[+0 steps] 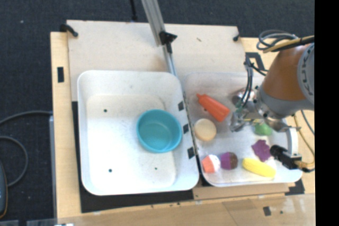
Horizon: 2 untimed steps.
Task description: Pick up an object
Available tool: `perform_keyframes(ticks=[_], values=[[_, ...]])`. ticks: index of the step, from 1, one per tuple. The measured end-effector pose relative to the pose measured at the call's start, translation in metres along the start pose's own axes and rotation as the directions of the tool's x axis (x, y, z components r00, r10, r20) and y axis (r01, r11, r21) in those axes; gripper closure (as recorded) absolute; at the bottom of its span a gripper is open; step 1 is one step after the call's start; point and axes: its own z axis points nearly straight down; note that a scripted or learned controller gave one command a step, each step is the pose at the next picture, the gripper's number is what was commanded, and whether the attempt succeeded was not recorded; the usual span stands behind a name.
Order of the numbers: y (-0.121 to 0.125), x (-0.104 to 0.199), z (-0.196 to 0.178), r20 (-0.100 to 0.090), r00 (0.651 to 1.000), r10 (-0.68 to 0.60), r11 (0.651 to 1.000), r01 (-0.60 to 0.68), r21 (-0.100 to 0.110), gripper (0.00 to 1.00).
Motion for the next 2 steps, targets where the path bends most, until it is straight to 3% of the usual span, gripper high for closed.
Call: perform_keyframes(ticks=[1, 2], values=[[0.0025, -0.0013, -0.0648, 0.001, 1.0, -0.008, 1.0, 0.008, -0.004, 1.0], [0.0032, -0.0022, -0.0585, 0.001, 1.0, -0.007, 1.0, 0.007, 0.003, 1.0]])
